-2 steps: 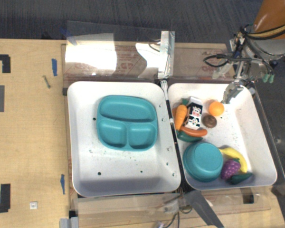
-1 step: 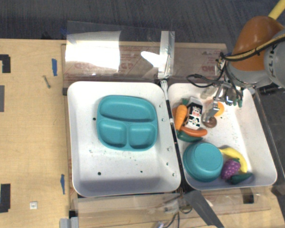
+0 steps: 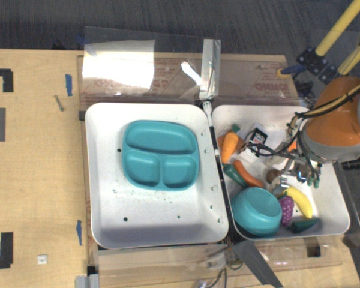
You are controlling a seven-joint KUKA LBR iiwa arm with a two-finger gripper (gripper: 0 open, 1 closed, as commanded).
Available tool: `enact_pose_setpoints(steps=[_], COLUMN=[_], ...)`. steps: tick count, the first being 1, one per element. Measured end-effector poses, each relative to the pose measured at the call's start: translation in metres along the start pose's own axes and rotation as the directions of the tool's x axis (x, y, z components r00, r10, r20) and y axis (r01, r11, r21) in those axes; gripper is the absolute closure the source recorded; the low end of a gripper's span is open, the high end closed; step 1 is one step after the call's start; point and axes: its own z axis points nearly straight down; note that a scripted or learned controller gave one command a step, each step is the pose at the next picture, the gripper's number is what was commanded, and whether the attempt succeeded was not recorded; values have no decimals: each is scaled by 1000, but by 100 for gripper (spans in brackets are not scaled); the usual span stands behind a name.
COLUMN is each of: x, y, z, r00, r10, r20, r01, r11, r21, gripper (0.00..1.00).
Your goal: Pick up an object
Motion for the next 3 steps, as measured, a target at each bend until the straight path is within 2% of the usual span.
enact_pose_setpoints(steps=[1,2,3], x=[-23,-25,-63], y=[70,70,63], z=[0,-13,-182], r00=[1000,1000,994], r10=[7,6,113], r20=[3,14,9], r01=[-7,-6,-113], r11=[1000,1000,994], r21=[-5,-5,-4], gripper=[0,100,100])
